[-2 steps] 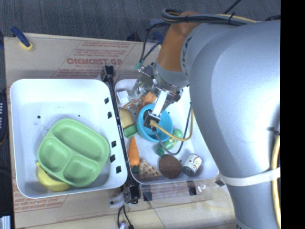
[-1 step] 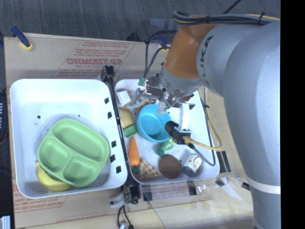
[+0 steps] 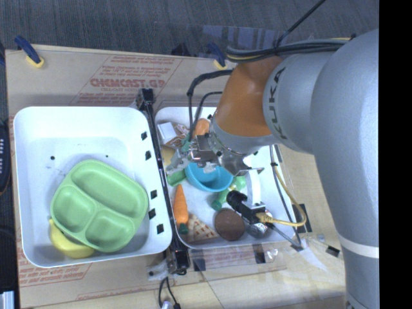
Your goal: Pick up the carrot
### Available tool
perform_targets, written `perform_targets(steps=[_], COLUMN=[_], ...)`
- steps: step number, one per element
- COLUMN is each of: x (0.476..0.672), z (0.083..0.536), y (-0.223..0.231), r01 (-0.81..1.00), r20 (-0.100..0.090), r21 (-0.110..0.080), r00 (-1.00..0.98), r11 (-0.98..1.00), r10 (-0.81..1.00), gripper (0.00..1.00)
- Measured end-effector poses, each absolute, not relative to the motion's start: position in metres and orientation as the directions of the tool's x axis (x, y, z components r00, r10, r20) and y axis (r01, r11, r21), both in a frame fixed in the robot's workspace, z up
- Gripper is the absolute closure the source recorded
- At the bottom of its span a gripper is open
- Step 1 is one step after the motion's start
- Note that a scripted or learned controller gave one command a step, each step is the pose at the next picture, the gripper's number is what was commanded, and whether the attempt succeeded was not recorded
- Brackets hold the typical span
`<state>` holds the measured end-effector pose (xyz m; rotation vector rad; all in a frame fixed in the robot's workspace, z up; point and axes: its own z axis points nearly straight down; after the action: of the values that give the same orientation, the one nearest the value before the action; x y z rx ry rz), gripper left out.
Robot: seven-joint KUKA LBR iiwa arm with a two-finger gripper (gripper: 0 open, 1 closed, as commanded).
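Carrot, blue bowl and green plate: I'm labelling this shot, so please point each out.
carrot (image 3: 181, 205), camera view, middle of its orange body.
blue bowl (image 3: 207, 180), camera view, its front wall.
green plate (image 3: 72, 198), camera view, its left rim.

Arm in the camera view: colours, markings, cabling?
Bulky rounded light-grey arm with an orange band above the wrist and dark "KUKA" lettering beside it. Black cables loop around the band; metal gripper hardware sits beneath.

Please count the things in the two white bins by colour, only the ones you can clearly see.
Green: 1, divided plastic plate
Yellow: 1, object under that plate
Orange: 1, carrot
Blue: 1, small bowl
Brown: 1, round ball-like object
Total: 5
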<state>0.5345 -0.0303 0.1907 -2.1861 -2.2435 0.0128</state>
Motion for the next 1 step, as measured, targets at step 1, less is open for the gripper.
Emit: perform_targets(steps=[1], x=[0.478], z=[0.1905], y=[-0.026], r01=[0.988], r20=[0.002], r21=[-0.01], r00=[-0.156], r11=[0.156], r10=[0.988], gripper=[0.0])
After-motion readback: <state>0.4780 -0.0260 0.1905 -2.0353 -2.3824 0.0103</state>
